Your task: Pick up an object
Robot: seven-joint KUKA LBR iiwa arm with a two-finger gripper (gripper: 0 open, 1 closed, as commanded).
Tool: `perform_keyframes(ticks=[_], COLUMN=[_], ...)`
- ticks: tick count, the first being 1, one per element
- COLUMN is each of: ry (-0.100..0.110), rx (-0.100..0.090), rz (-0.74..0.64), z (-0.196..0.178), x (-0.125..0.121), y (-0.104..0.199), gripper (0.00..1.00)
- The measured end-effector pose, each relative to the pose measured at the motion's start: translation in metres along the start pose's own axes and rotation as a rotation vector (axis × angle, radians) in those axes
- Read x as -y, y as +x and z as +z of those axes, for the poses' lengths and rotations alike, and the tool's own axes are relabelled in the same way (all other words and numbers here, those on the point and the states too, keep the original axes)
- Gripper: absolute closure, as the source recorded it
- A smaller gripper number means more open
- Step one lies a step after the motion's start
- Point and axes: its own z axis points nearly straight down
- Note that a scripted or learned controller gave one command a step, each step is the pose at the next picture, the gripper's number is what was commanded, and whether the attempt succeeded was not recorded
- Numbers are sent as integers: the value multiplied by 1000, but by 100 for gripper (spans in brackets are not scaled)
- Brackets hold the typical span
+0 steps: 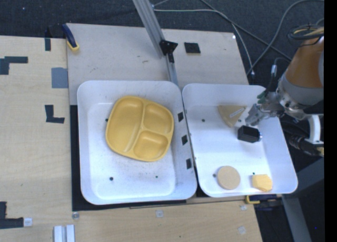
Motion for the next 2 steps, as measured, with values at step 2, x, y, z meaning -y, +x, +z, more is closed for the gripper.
perform_keyframes(ticks=[2], ry=[0], rx=[0], rz=[0], z=[-96], x=[-4], y=[3], gripper=[100])
